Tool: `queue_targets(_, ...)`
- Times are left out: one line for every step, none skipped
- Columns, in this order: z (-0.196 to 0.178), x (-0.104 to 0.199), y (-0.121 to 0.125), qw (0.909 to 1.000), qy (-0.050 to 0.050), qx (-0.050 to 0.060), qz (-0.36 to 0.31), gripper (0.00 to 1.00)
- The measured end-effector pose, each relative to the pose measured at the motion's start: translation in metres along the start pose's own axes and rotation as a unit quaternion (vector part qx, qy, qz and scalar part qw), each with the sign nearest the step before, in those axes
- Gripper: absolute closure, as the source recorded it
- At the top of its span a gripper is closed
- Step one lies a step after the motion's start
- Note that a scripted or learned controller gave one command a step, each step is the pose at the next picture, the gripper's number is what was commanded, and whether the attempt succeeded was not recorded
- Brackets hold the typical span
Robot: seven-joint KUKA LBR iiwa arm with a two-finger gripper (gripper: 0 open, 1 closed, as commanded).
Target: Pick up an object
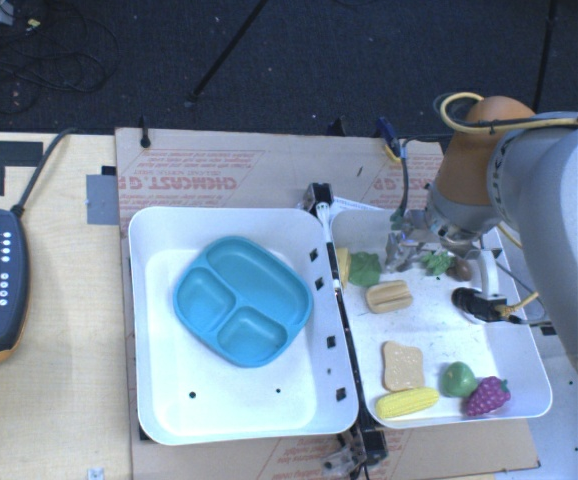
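Gripper (406, 251) lowered into the far part of the right bin (529, 408), reaching in from the right; whether it is wide or narrow cannot be told. Green leafy toy (365, 268) lies just left of the gripper, with a second green piece (436, 262) just to its right. Hot-dog bun (389, 296) sits immediately nearer than the gripper. Toast slice (402, 366), corn cob (407, 402), green pepper (458, 378) and purple grapes (487, 395) lie well apart at the near end. Blue divided plate (242, 299) occupies the left bin (159, 388).
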State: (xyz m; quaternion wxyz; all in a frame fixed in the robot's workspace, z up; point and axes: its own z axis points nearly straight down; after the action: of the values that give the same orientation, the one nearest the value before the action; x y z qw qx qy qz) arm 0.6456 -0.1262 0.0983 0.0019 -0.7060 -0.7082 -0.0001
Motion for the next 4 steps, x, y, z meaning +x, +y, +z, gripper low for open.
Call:
queue_targets(0.001,0.001,0.0,1.0,0.0,0.001,-0.001,0.0)
queue_targets(-0.087,-0.059,-0.004,1.0,-0.003,-0.002,0.004,0.0)
queue_targets(-0.078,-0.055,-0.002,1.0,-0.001,0.001,0.001,0.0)
queue_targets(-0.017,-0.078,-0.002,1.0,-0.001,-0.001,0.001,0.0)
